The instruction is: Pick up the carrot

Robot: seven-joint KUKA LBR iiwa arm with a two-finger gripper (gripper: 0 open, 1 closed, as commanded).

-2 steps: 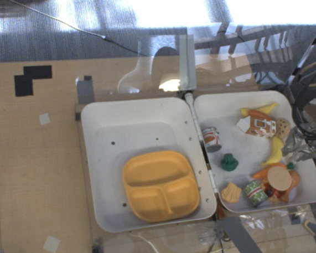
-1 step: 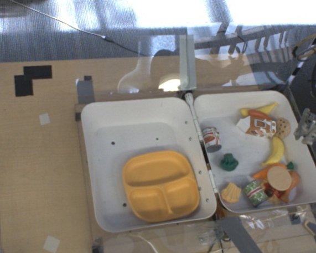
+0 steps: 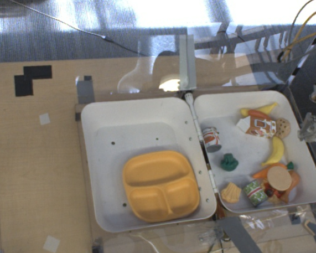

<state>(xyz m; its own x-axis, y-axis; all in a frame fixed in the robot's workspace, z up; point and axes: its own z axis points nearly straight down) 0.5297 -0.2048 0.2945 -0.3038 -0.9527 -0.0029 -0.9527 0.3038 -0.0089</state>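
1. A robotics lab bench: a wooden benchtop (image 3: 35,179) with black marker shapes (image 3: 31,78) at upper left.
2. Two white bins (image 3: 146,124) held by metal brackets (image 3: 84,90).
3. Loose cables (image 3: 303,20) at upper right.

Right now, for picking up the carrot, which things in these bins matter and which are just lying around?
Belongs to the job:
carrot, partly under other toys in the right bin
gripper, at that bin's right edge

Just lying about:
yellow tray
banana
green toy
small can
cookie
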